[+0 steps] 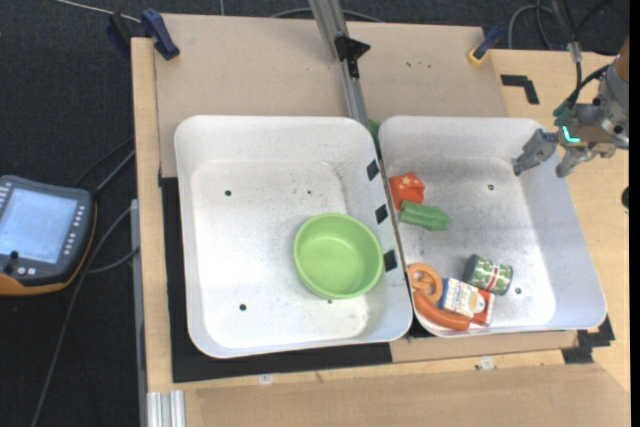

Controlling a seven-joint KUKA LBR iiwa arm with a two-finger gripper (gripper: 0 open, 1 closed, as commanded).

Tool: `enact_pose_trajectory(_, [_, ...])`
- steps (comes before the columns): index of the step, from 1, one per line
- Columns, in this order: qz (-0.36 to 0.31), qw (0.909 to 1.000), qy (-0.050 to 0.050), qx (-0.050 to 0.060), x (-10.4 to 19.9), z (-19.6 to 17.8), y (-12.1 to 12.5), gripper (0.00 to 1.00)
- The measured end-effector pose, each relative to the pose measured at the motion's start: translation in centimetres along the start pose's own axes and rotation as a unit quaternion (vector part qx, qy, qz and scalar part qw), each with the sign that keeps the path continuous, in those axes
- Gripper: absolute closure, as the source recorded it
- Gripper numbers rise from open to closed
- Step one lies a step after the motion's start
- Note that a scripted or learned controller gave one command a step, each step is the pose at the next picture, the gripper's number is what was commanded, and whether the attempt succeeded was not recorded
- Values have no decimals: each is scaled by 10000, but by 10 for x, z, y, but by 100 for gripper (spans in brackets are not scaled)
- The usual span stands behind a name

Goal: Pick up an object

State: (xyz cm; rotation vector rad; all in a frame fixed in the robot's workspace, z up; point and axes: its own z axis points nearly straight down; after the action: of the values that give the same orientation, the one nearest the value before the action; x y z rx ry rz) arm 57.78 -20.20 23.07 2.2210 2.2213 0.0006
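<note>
My gripper (549,158) hangs over the right bin's far right rim, its two dark fingers spread apart with nothing between them. In the right bin (540,245) lie an orange-red block (406,188) and a green pepper-like piece (425,216) near the divider. Toward the front edge sit a small green-labelled can (489,273), a little white and red carton (466,299) and an orange ring-shaped toy (428,286). A light green bowl (338,256) rests in the left bin (215,215).
A slanted metal pole (325,5) crosses the bench from the top to the gap between the bins. Blue clamps (160,33) hold the board's far corners. A handheld pendant (40,233) lies off the bench at left.
</note>
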Motion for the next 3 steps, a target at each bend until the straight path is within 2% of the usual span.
enact_pose_trajectory(1, [0, 10000, 0, 1, 0, 0, 0, 0])
enact_pose_trajectory(2, [0, 10000, 5, 25, -4, 62, 2, 0])
enact_pose_trajectory(3, [-2, 10000, 5, 17, 0, 104, 3, 0])
